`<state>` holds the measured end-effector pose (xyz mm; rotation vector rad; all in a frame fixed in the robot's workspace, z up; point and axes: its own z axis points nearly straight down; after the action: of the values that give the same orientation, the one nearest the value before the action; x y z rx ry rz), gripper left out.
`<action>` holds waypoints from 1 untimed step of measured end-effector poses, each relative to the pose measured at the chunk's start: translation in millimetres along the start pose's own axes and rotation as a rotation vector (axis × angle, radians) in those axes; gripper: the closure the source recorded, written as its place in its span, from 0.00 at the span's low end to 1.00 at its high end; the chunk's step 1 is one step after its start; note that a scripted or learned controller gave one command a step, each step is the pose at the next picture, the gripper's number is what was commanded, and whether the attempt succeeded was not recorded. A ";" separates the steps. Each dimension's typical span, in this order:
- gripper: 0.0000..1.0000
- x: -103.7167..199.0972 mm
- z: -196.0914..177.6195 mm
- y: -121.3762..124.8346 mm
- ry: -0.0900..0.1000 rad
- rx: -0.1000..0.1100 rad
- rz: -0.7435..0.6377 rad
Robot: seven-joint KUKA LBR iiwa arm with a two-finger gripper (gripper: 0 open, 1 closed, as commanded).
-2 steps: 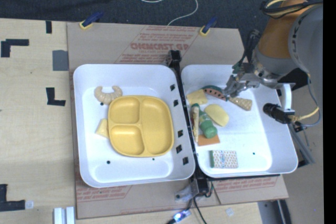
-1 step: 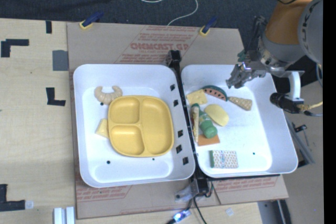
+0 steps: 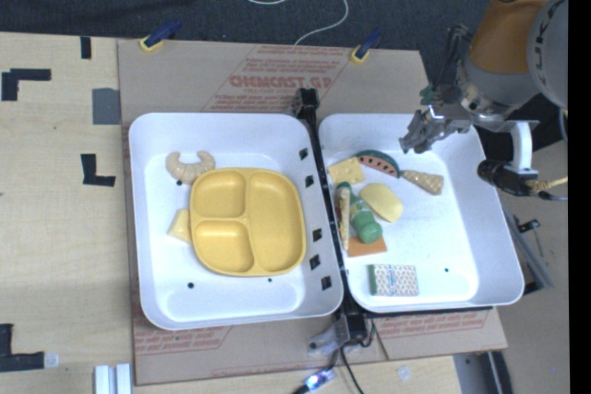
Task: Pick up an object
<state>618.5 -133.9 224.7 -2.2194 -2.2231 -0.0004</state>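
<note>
Two white bins sit side by side on my worktop (image 3: pixel 55 198), seen from the one camera above. In the left bin (image 3: pixel 152 138) I see a yellow divided plate (image 3: pixel 247 221) taking up the middle; a beige curled piece (image 3: pixel 188 164) lies just beyond its upper left corner, and a pale yellow wedge (image 3: pixel 179 224) peeks out against the plate's left edge. In the right bin (image 3: pixel 480 263) the objects cluster near the dividing wall: a watermelon slice (image 3: pixel 379 163) toward the far side; a yellow cheese-like piece (image 3: pixel 347 172) just left of it; a tan cone (image 3: pixel 423 182) to its right; a pale yellow oval piece (image 3: pixel 381 201) below those; a green piece (image 3: pixel 365 224) resting on an orange slab (image 3: pixel 367 244); a small patterned packet (image 3: pixel 394 280) lying apart near the front wall. The arm (image 3: pixel 512 32) reaches in from the right; the gripper (image 3: pixel 417 136) hangs over the far part of the right bin, above and just right of the watermelon slice, close to the cone. I cannot tell how far apart the fingers stand; they read as one dark cluster, and I see no object between them. A white cable (image 3: pixel 295 0) loops over the dark floor beyond the worktop.
</note>
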 end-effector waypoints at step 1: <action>1.00 52.5 -9.4 4.2 0.002 0.001 -0.005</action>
<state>622.6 -81.4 234.1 -2.2126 -2.2277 -0.0014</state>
